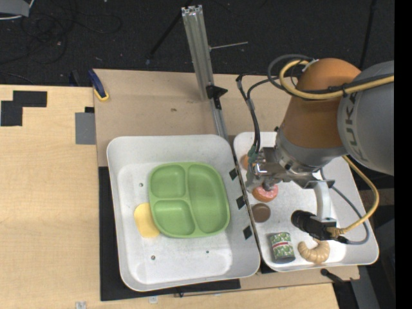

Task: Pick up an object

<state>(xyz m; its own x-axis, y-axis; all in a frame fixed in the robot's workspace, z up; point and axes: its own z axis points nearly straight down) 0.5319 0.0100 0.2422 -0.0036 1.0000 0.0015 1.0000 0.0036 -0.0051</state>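
Low, the tool [262, 180] hangs over the pink object [266, 192].

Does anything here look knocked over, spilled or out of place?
Nothing looks spilled or broken. The one oddity: a yellow object in the left bin lies partly tucked under the edge of the green divided plate. In the right bin, the small green can and croissant sit loosely apart.

Both bins [129, 172] are seen as matt white plastic. The green tray [190, 198] looks like smooth plastic with a dull sheen. The bench [45, 192] is pale wood; the post [196, 50] is brushed metal.
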